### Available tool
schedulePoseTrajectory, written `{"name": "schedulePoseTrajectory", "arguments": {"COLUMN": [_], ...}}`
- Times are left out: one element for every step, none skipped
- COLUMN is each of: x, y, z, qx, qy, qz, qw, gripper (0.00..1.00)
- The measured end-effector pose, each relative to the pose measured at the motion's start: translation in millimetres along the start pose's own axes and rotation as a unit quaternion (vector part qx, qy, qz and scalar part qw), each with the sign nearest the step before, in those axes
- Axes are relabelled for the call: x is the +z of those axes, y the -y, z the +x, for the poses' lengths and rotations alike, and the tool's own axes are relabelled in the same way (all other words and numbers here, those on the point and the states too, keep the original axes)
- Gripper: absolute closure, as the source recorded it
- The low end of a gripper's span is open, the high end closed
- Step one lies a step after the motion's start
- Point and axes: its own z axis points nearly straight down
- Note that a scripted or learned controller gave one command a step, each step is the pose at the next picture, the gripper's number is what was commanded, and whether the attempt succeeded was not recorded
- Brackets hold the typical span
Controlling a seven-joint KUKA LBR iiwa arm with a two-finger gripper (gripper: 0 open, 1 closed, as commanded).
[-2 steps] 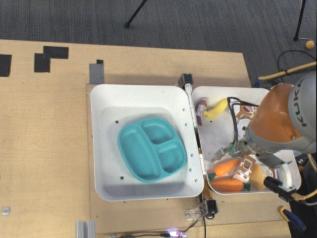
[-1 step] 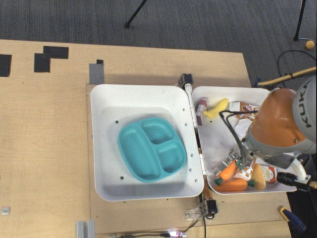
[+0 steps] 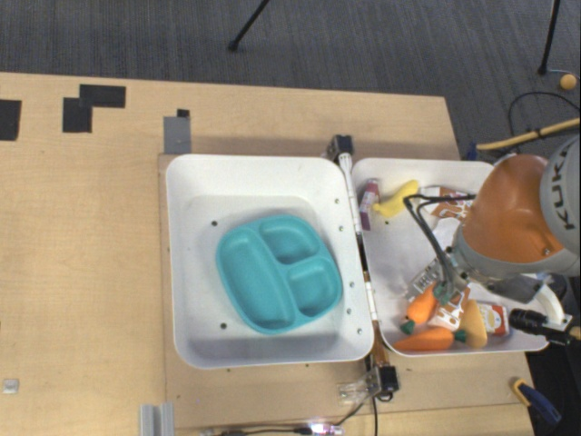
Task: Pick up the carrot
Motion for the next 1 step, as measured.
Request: {"name": "schedulePoseTrajectory", "arguments": {"x": [-85.3], "y": [-23.0], "z": [31.7], "qx": [0.183], "qy": [-0.004], "qz": [0.006], "qw": [0.9830], "gripper": [1.00]}}
